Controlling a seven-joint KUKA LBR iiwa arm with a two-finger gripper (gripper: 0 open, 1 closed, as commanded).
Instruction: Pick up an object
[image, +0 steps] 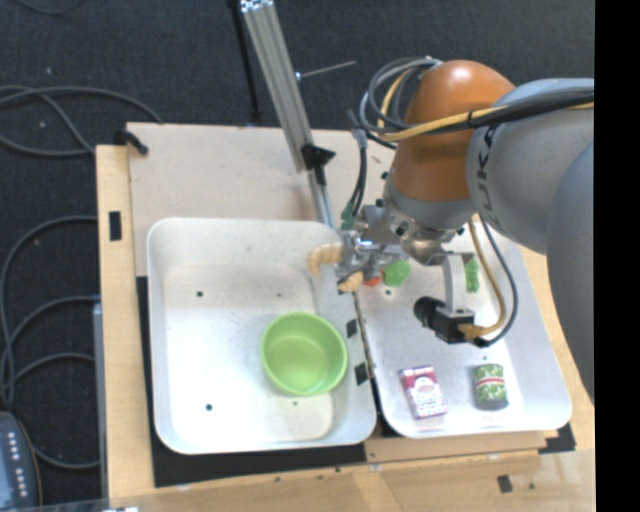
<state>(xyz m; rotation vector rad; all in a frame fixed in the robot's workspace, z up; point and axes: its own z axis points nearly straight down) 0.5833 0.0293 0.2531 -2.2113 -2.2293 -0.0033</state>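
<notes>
My gripper (356, 262) hangs low over the ridge between the two bins, near their far side. A tan, curved object (322, 258) shows right at its left side, and another tan piece (348, 284) sits just below it; whether either is gripped is hidden. A small green object (397, 272) with a red bit (372, 281) lies directly right of the gripper in the right bin (545, 400). A light green bowl (303, 353) stands upright in the left bin (190, 300), well in front of the gripper.
A red and white box (424, 391) and a green can (489, 386) lie near the right bin's front edge. A slim green item (472, 277) shows behind the arm's cable. A metal rail (290, 105) slants down to the bins' far edge.
</notes>
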